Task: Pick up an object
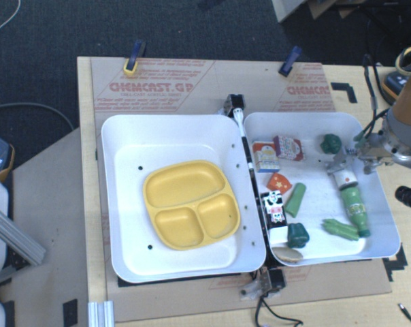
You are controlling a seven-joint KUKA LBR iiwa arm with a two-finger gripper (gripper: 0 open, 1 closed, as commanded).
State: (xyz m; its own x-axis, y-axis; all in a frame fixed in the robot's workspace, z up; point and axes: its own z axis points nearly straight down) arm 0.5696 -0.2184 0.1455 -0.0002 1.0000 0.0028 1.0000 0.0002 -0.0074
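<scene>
My gripper (pixel 350 163) hangs over the right side of the right bin (pixel 379 240), and it looks open with nothing between its fingers. Just below it lies a green bottle (pixel 354 208), whose white cap (pixel 343 179) points up toward the gripper. A dark green round piece (pixel 331 142) sits just to the gripper's left. Other items in this bin are a green pod (pixel 340 229), a dark green pepper-like toy (pixel 298 234), a green cylinder (pixel 295 199), an orange-red piece (pixel 278 182), and two small packets (pixel 265 157) (pixel 288 147).
The left bin (pixel 124 142) holds a yellow divided plate (pixel 190 203). A black-and-white block (pixel 275 208) and a beige piece (pixel 287 254) lie along the right bin's left wall. Clamps (pixel 132 58) (pixel 290 61) pin the board at the back.
</scene>
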